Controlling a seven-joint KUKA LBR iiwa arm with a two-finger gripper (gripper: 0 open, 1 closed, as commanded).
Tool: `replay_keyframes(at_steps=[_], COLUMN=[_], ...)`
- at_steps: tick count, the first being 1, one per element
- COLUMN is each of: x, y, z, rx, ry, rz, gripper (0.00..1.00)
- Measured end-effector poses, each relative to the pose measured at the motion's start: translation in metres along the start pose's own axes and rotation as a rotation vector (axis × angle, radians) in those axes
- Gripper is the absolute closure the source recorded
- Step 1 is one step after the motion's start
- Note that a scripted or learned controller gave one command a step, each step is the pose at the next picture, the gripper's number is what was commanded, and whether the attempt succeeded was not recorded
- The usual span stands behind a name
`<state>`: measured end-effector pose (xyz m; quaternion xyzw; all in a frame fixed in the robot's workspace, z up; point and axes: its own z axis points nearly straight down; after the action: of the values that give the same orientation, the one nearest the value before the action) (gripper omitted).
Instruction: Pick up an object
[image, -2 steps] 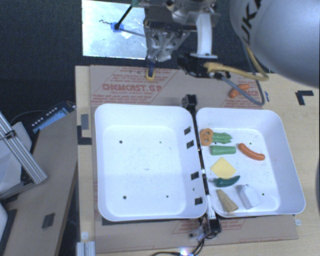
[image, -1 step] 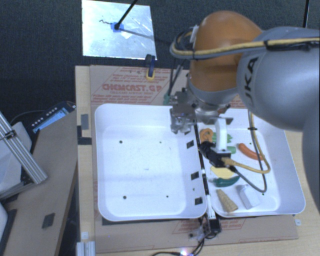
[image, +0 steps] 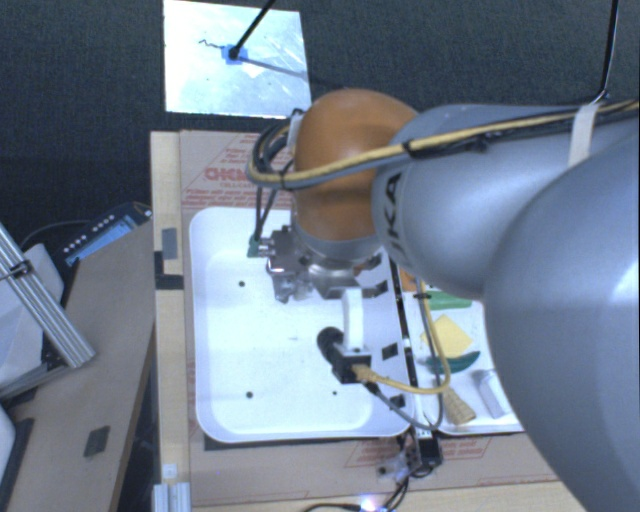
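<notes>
Currently the gripper (image: 292, 285) hangs low over the left bin (image: 225, 330). I cannot tell from this view how far it is open, and I see nothing in its hold.

Candidates lie in the right bin (image: 470, 430), partly hidden under the arm (image: 520, 200):
- yellow piece (image: 452, 335), mid-bin;
- green piece (image: 447, 301), just behind it;
- brush (image: 460, 408) and grey bar (image: 489, 392), near the front rim.

I take the yellow piece as the target, as it is the most exposed.

Handling (judgement): it looks like a light, smooth plastic wedge, stiff and not fragile, but liable to slip. I would take hold across its narrow width, near the middle.

Orientation: its long axis appears to run from the bin's back left toward the front right, and it lies flat. Which end is the tip I cannot tell, since a cable crosses it.
</notes>
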<state>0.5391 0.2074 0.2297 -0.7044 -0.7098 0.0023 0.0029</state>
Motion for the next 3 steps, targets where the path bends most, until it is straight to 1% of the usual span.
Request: replay_keyframes(at_steps=[1, 2, 3], x=[0.012, 0.028, 0.028], y=[0.008, -0.030, -0.048], z=[0.039, 0.025, -0.183], rx=[-0.004, -0.004, -0.025], ry=[-0.001, 0.000, 0.009], rz=[0.004, 0.001, 0.002], gripper=[1.00, 1.00, 1.00])
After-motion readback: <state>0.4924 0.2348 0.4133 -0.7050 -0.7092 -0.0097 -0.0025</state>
